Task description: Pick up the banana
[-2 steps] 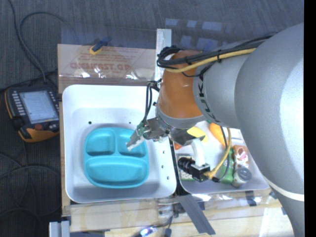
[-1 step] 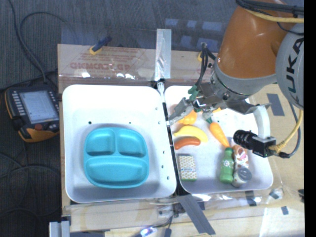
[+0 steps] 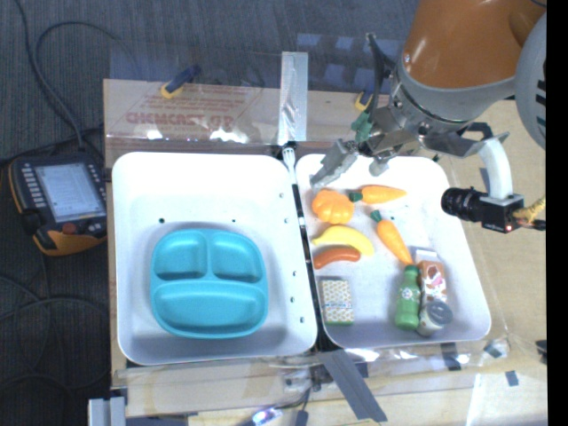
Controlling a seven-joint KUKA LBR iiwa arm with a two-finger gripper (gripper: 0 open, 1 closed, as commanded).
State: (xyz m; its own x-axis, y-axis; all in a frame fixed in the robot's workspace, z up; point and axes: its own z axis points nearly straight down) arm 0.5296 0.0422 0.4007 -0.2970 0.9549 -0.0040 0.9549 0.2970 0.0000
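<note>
Hovering at the right bin's far-left corner, our gripper (image 3: 333,169) has fingers we judge spread, empty. The banana (image 3: 343,237) lies nearer us, long axis left-right.

**Banana, lying flat**

My banana (image 3: 343,237) is yellow, short and curved. I see it flat in the right bin (image 3: 461,327), near the left wall, its lower edge touching a reddish-brown sausage (image 3: 337,256).

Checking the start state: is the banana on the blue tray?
No, the banana lies in the right bin, while the blue tray sits in the left bin.
</note>
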